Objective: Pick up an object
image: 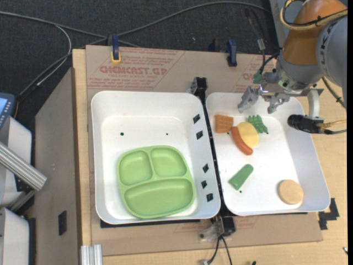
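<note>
The hand (260,98) hovered with fingers apart and nothing between them over the right bin's (309,164) far edge, above a yellow toy (249,133), sausage (241,141), and green block (241,176).

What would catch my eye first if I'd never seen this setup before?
Probably the bright green divided plate lying in the left bin, and the grey arm with its orange band reaching in from the right. Its hand hangs over the far end of the right bin, just above a cluster of toy food: a carrot, a yellow piece.
</note>
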